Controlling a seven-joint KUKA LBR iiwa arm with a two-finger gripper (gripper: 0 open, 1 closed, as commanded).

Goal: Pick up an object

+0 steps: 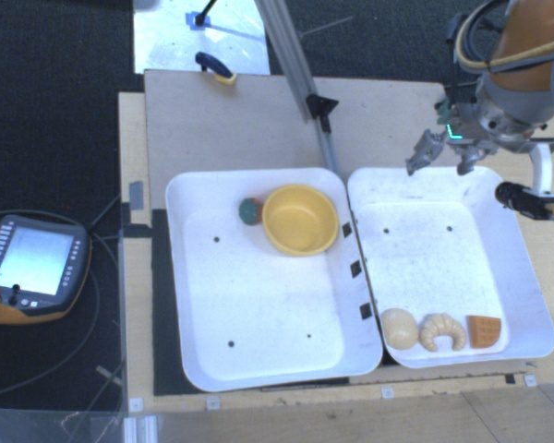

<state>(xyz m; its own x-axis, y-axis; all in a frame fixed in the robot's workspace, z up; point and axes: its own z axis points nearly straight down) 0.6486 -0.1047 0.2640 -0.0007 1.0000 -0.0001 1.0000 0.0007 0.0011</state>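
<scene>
The claw (pixel 445 162) hangs with fingers apart, holding nothing, above the right bin's (pixel 443 238) far edge. Egg (pixel 399 328), croissant (pixel 443 331) and block (pixel 484 330) line its near edge; descend centred over one.

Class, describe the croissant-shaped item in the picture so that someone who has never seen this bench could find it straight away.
Start at the right white bin and go to its near edge, where three small things lie in a row. The croissant is the middle one, between a pale egg-shaped roll and an orange square cracker. It alone is curved and ridged.
</scene>
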